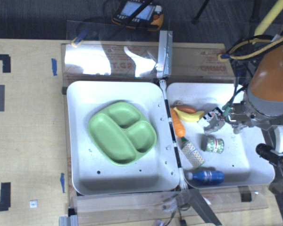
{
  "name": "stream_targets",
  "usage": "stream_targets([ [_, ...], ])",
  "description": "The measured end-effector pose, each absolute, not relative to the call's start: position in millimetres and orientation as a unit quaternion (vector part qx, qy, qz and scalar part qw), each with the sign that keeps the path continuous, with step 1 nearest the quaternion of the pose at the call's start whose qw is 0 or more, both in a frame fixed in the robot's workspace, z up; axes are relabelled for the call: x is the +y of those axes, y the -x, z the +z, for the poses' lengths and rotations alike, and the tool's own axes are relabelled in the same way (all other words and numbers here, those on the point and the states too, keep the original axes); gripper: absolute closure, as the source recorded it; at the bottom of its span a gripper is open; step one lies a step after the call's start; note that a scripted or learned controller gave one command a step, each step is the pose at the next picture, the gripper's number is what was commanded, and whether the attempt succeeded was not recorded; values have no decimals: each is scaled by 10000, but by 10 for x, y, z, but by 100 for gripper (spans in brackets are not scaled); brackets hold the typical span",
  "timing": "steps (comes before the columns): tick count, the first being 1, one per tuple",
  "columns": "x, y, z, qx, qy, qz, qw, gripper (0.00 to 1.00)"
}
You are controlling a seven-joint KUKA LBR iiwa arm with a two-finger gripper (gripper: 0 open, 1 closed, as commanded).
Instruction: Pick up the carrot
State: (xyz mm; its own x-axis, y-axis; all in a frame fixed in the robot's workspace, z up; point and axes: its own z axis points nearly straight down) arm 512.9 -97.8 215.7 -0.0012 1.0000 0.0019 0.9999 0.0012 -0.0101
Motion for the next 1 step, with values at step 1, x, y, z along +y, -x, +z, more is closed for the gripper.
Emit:
stream_targets([
  [1, -1279, -5201, 1342, -7067, 7075, 24, 39, 0],
])
